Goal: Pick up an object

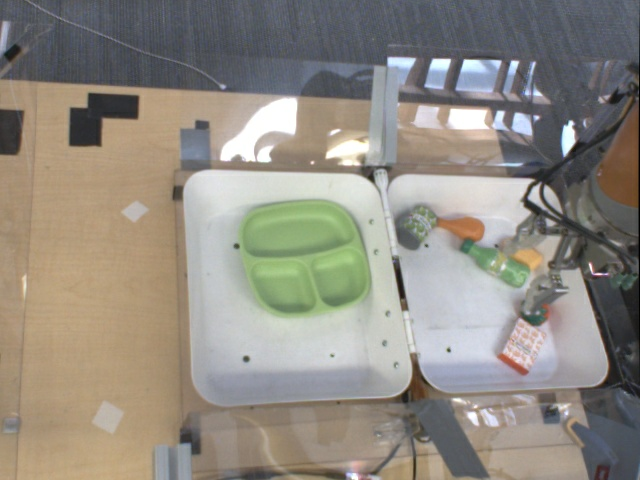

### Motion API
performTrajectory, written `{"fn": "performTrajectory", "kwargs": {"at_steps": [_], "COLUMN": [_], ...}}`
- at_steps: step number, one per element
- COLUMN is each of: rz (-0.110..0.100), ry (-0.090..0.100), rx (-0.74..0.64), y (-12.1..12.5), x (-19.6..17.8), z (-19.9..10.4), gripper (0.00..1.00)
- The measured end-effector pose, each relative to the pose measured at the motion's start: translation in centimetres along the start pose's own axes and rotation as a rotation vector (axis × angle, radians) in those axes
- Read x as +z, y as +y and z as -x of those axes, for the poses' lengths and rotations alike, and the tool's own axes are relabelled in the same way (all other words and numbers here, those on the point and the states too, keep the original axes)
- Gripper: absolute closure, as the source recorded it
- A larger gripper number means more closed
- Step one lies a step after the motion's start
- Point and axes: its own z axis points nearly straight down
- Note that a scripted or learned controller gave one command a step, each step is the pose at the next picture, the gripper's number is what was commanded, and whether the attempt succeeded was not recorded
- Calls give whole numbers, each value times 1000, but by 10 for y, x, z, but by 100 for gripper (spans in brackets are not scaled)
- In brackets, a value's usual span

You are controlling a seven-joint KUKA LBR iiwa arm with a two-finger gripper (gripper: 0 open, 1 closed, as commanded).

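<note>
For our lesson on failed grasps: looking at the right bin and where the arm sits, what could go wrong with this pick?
1. The end effector sits right above the red-and-white carton near the right bin's edge; it may nudge the carton instead of gripping it.
2. The green bottle and yellow item lie close together; closing there could catch both or neither.

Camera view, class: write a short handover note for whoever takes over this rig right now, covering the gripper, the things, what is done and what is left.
Gripper: low over the right bin, beside the red and white carton; whether the jaws are open or shut cannot be told.
Things: carton near the bin's front right; green bottle, orange piece and grey-green ball toward the back. Green divided plate lies in the left bin.
Done: nothing visibly lifted.
Left: grasp and raise one object.
</note>
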Motion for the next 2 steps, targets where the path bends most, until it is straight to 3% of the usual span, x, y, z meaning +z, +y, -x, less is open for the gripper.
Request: {"fn": "performTrajectory", "kwargs": {"at_steps": [1,2], "rz": [-2,-3], "ry": [-12,-23], "rx": [70,63], "y": [3,4], "x": [140,126], "z": [60,64], "gripper": [0,100]}}
